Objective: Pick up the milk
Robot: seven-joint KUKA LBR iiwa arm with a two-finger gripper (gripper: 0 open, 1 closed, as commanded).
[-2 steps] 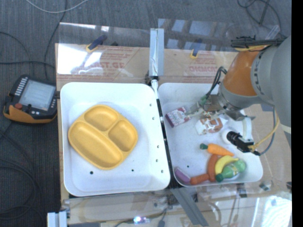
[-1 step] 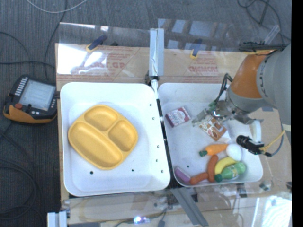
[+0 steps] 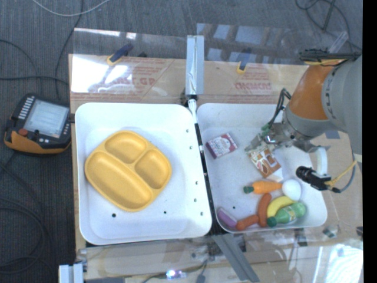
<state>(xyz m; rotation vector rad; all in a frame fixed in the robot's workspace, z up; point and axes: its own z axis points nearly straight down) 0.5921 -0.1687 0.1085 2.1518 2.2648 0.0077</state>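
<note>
**A:** Start at the fingers (image 3: 268, 138). Released or clenched?

**B:** I cannot tell. They are a small metal tangle under the wrist, too blurred to read, and nothing I can see sits between them. They hang over the top end of a snack packet (image 3: 264, 161); whether they touch it I cannot say either.

**A:** And the milk?

**B:** I take the milk carton (image 3: 221, 145) to be the small pink-and-white box lying flat in the right bin (image 3: 235, 114), close to the wall between the bins. Measured from the carton, the fingers are off to its right and apart from it, and the packet lies between them and the carton's right side.

**A:** So what does the step need?

**B:** As I judge it, the reach is not yet lined up. The fingers should move left until they are square over the carton, clear of the packet, then come straight down across its narrower sides. It has bare floor all round, which helps.

**A:** Anything else nearby?

**B:** The carrot (image 3: 263, 187) and egg (image 3: 291, 188) lie well to the carton's lower right. The yellow plate (image 3: 128, 169) is to its left, in the other bin.
</note>
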